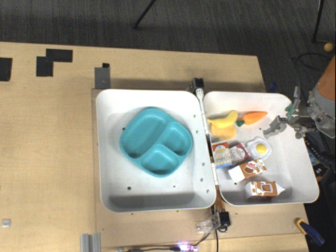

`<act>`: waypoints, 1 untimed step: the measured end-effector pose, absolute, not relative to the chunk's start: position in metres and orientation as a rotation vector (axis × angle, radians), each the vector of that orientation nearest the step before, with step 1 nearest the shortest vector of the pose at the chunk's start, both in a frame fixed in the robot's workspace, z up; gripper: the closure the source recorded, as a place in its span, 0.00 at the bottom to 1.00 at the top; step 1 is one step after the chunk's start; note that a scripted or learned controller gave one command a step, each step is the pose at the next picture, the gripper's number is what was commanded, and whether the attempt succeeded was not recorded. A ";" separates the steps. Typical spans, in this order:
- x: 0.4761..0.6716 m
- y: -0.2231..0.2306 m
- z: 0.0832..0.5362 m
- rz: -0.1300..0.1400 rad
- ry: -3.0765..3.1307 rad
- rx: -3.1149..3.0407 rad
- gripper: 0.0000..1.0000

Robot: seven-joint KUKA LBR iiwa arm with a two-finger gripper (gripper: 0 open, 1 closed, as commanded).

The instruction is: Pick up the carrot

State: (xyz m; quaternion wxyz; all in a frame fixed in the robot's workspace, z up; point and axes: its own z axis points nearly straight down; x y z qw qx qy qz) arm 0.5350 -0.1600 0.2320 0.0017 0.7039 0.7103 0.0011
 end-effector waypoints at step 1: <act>0.625 -0.176 0.174 0.001 2.169 2.272 0.00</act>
